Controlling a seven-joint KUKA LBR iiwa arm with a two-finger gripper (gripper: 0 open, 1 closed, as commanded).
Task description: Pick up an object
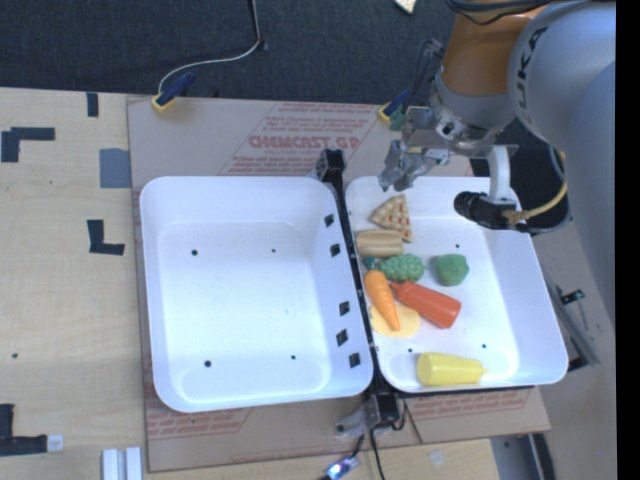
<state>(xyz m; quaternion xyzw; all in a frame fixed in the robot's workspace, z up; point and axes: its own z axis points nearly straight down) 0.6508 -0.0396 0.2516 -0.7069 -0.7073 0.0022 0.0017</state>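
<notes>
Seven-odd toy foods clustered in right white plastic bin [520,298], right-centre of frame. Tan waffled wedge-shaped toy slice [392,213] nearest, directly below grey two-finger gripper [398,176]. Jaw state impossible to tell. Likely light, rigid, smooth plastic; best pinched across narrow sides.

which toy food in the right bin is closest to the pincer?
The tan, waffle-patterned wedge, at the far end of the pile, just below the pincer. The tan roll, green pieces and carrot lie farther toward the near rim.
</notes>
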